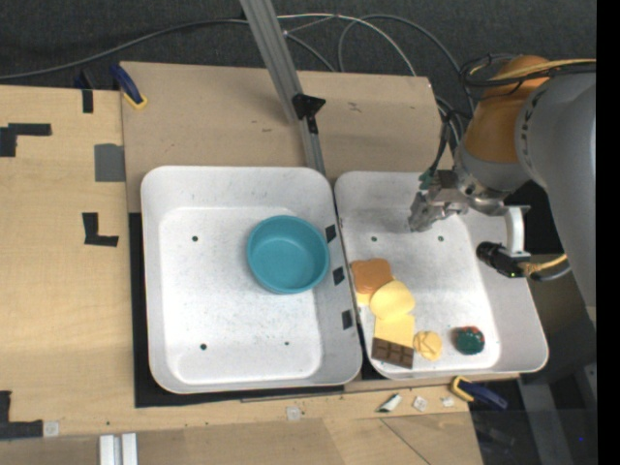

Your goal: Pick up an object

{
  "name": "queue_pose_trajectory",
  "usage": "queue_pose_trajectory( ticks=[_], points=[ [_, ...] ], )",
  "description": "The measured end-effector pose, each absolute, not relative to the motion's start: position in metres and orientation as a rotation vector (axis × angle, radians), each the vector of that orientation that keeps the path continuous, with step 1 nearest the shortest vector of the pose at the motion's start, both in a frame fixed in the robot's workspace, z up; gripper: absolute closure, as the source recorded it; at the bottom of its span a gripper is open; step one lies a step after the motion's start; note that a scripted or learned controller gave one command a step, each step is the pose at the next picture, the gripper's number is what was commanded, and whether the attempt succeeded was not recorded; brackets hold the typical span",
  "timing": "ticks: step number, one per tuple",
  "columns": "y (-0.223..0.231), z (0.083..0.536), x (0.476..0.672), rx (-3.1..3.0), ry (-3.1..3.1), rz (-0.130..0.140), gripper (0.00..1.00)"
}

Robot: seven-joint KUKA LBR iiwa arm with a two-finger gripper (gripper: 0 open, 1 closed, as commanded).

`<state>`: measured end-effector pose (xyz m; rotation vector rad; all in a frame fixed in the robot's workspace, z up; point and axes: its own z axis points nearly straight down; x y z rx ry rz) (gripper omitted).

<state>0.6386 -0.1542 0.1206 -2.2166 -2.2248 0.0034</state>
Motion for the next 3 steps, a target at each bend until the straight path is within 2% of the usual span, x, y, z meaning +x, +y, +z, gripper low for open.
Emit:
queue_pose_trajectory(
  ticks=[2, 3],
  points=[
    [-0.143, 0.228, 0.640, -2.222, -2.227, -0.005, 1.00],
    [-0.099, 0.233, 0.622, -2.214, -2.225, 0.000, 1.00]
  ],
)
